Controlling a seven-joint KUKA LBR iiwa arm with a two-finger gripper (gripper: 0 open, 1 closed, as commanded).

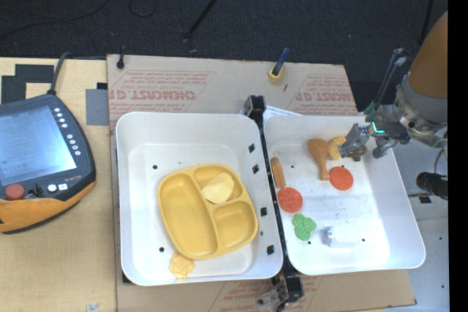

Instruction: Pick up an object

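**Gripper low over the right bin**

A brown drumstick-shaped toy (319,154) lies in the right bin (395,245), a small yellow piece (336,147) touching it. The gripper (365,143) hangs just beside that piece, fingers spread, gripping nothing. A red disc (341,178) sits just below the drumstick.

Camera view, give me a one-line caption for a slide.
End effector hovers over right white bin of toy food; yellow divided plastic tray sits in left white bin.
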